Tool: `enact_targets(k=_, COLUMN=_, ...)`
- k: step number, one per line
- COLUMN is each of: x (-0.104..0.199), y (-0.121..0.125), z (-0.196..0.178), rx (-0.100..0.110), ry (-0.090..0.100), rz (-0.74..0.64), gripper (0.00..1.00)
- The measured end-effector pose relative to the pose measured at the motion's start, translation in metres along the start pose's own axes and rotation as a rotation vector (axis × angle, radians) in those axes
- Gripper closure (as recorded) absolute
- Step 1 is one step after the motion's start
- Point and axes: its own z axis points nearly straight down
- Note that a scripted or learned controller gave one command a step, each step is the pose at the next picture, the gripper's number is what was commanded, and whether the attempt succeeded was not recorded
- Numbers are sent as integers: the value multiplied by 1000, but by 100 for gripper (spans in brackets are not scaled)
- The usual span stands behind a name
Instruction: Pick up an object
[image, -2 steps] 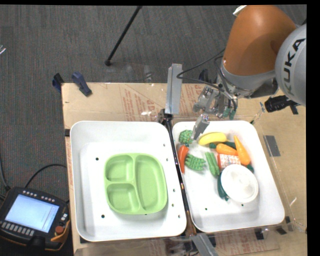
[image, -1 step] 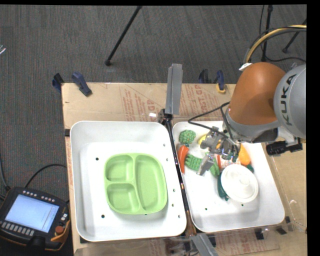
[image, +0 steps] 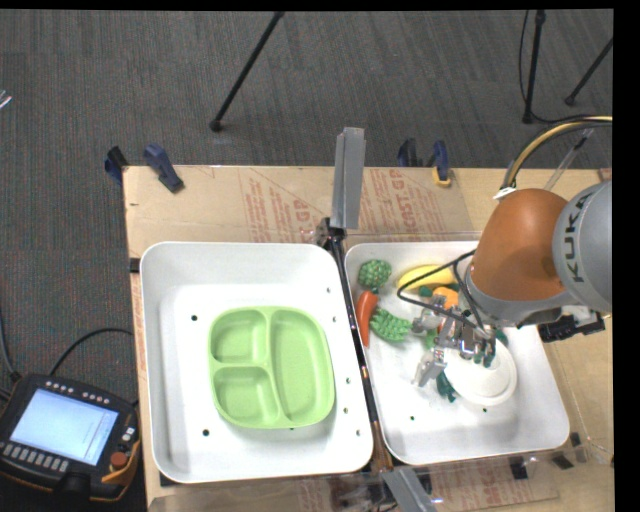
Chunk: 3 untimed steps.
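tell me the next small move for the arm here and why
Probably a short descent. The end effector hangs over the right white bin, beside the small white round bowl and near the green leafy toy vegetable. I see nothing between its fingers, so lowering onto the nearest item before closing seems sensible.

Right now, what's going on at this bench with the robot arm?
The grey arm reaches in from the right over the right bin, its claw low among a pile of small toys: a carrot, a green knobbly piece and a white bowl. Nothing is visibly gripped. The left bin holds a green divided plate.
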Motion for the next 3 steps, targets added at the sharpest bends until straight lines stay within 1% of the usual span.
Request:
enact_targets(k=1, x=10, y=40, z=-2, rx=-1, ry=-2, rz=190, gripper=0)
enact_targets(k=2, x=-54, y=56, z=-4, rx=-2, ry=-8, rz=105, gripper=0)
enact_targets(k=3, x=25, y=-33, z=-3, rx=-1, ry=-6, rz=193, gripper=0)
